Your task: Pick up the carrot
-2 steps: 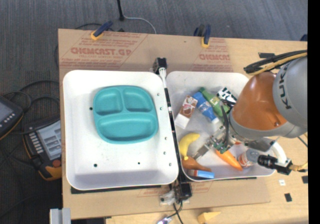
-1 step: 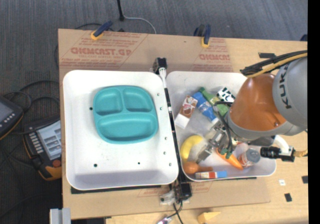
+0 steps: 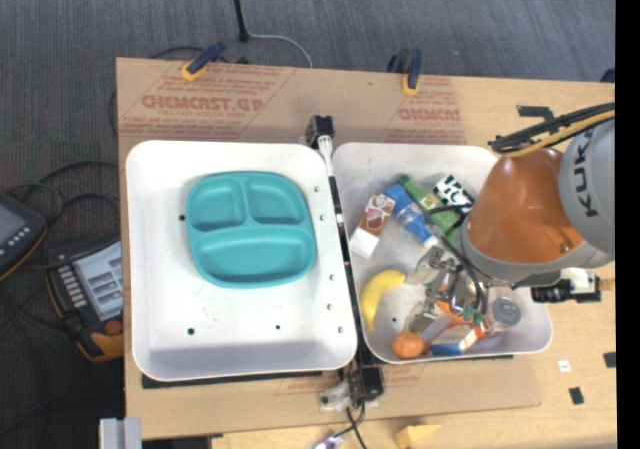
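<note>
The gripper point(image 3: 443, 299) hung low in the right bin point(image 3: 352, 237), amid the clutter at its near side; whether it was open, or had hold of anything, could not be told. An orange piece that seemed to be the carrot point(image 3: 462, 315) lay just right of the gripper, partly hidden by it; its long axis seemed to run left-right, though which end pointed where was unclear.

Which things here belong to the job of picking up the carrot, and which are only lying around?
For the job:
- gripper, low in the right bin
- small orange thing under the gripper, perhaps the carrot; hard to tell

Lying around:
- teal tray in the left bin
- banana
- orange fruit
- blue bottle
</note>
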Action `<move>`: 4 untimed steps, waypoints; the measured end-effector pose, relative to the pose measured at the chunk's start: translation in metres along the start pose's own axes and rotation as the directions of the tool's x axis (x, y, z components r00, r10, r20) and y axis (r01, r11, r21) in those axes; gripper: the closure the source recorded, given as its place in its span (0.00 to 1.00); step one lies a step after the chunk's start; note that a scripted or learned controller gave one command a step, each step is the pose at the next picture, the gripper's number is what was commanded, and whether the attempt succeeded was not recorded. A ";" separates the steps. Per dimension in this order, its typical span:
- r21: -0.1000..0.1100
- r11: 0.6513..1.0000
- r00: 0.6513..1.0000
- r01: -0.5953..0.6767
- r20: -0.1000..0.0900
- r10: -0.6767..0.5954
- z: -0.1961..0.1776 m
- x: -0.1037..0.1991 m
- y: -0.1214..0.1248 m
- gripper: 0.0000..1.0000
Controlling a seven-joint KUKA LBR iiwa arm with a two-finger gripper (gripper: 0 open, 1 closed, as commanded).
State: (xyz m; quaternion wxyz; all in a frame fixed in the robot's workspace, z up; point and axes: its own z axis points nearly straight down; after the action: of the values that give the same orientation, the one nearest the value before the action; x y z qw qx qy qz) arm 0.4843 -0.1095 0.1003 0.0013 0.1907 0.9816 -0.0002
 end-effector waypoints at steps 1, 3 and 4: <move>0.001 0.999 0.999 0.040 -0.004 -0.040 0.012 -0.029 0.026 0.00; -0.003 0.990 0.990 -0.141 0.005 0.141 0.012 -0.094 0.051 0.00; -0.003 0.997 0.997 0.081 0.015 -0.081 0.011 -0.042 0.013 0.00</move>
State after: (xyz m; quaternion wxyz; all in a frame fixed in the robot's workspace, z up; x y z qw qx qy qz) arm 0.5278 -0.1129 0.0898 0.0091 0.1508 0.9885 0.0001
